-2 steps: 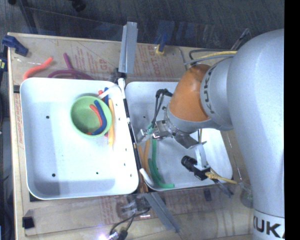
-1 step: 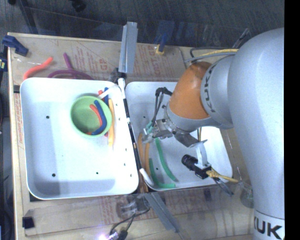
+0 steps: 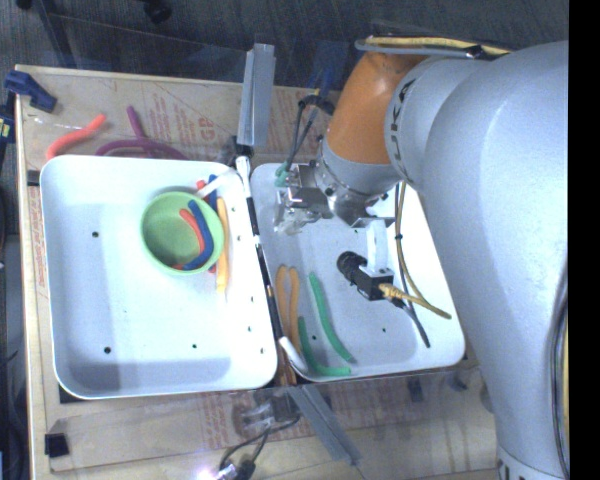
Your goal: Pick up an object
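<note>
Green strip (image 3: 326, 320): curved, lying flat on the floor of the right bin (image 3: 390, 343), below the gripper (image 3: 295, 200) in the view and apart from it.
Gripper: low over that bin's upper left corner in the view; whether it is open or closed cannot be told.
Orange sticks (image 3: 293, 303): just left of the green strip, near the bin's left wall.
Left bin (image 3: 110, 308): holds a green bowl (image 3: 175, 233) with red and blue strips inside.
Bench (image 3: 170, 118): plywood, under both bins.
</note>
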`<state>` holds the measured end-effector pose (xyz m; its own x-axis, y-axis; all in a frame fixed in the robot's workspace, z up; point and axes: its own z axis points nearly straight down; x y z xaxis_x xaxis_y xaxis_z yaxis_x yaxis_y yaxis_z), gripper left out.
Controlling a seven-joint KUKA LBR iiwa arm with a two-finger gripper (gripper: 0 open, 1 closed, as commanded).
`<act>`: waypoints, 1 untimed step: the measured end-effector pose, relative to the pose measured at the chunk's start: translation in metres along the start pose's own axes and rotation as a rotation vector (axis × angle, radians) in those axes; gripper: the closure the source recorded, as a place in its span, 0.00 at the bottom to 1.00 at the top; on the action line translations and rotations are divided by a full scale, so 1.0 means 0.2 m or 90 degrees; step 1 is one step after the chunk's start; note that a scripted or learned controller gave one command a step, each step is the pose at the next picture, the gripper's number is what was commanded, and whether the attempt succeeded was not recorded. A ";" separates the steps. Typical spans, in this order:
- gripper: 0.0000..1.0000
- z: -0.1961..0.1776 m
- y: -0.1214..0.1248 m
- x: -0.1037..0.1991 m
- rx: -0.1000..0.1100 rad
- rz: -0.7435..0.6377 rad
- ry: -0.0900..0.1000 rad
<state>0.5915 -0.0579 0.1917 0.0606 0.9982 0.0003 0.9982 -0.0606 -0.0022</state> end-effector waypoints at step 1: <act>0.00 0.00 0.00 0.00 0.000 0.000 0.000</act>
<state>0.5914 -0.0578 0.1915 0.0611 0.9981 0.0011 0.9981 -0.0611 -0.0028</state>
